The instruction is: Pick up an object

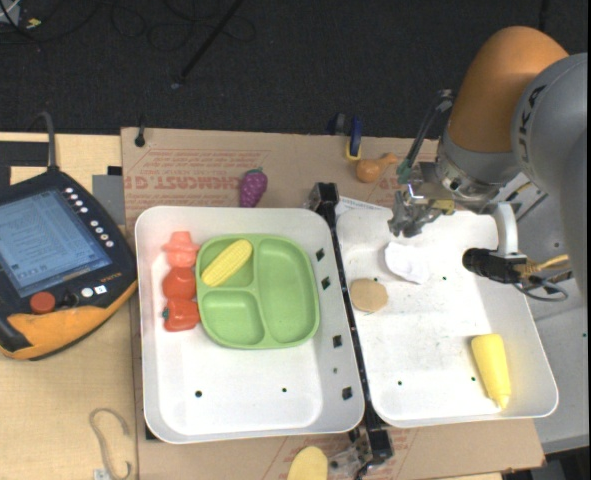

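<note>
Sitting on cardboard-covered bench (pixel 225 168): two white bins (pixel 175 388); dark floor behind; jaws' state unclear.

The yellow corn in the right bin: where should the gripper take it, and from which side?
Probably across the middle of the yellow corn, coming from above. It lies flat, long axis running toward the bin's near edge, with bare floor on both long sides for the fingers.
</note>
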{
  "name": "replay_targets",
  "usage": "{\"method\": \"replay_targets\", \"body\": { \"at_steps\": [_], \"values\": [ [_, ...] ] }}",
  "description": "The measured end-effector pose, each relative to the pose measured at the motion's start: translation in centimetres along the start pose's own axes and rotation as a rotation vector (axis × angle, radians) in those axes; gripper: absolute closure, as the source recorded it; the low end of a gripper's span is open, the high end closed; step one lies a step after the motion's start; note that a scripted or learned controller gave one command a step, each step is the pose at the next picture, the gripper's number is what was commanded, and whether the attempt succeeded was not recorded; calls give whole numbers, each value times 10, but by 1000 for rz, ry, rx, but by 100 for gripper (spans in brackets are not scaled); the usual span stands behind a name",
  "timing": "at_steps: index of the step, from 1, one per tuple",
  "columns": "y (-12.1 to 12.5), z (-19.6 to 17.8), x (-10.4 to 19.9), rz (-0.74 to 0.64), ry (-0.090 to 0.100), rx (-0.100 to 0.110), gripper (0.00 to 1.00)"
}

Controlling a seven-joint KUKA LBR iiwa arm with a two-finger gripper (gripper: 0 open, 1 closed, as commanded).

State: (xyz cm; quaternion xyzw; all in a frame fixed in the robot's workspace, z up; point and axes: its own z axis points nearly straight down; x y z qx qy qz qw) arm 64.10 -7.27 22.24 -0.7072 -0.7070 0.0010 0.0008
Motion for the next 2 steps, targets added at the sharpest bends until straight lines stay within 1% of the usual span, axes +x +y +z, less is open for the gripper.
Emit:
{"method": "replay_targets", "body": {
  "at_steps": [1, 2],
  "values": [
    [-8, -14, 4, 1, 1, -1, 100],
    [-1, -15, 8, 1, 0, -2, 100]
  ]
}}
